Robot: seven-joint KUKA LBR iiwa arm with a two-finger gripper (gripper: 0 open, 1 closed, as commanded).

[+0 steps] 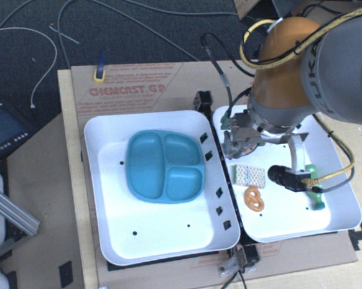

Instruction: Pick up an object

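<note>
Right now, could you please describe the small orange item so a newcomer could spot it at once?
Find the white bin on the view's right, under the arm. By its left wall lies a small orange pretzel, just nearer the camera than a flat speckled packet. It alone is looped and orange.

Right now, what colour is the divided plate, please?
The plate is blue, seen in the camera view.

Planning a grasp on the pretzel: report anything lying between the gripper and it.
The dotted white packet lies in the right bin between the gripper and the pretzel, close to the pretzel. Nothing else visible intervenes.
</note>
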